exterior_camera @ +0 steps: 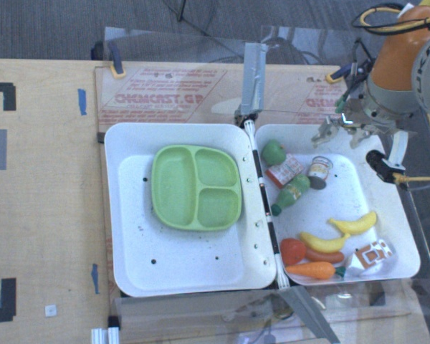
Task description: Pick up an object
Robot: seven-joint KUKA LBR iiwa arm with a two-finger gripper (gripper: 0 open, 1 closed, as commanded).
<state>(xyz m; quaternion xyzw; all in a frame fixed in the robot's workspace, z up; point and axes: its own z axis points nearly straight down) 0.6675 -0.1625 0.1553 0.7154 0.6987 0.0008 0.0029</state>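
The left white bin (pixel 129 256) holds one light-green plastic divided plate (pixel 197 187). The right white bin (pixel 408 260) holds the candidates: one green round fruit (pixel 274 152), one red-and-white packet (pixel 285 170), one green bottle (pixel 291 194), one small tin can (pixel 318 172), two yellow bananas (pixel 353 224), one red tomato (pixel 293 251), one orange carrot (pixel 312 269) and one white carton (pixel 373 256). Nothing seems lifted yet; choosing, descending and grasping remain. The claw (pixel 342 130) hangs over the bin's far right corner, fingers spread and empty.
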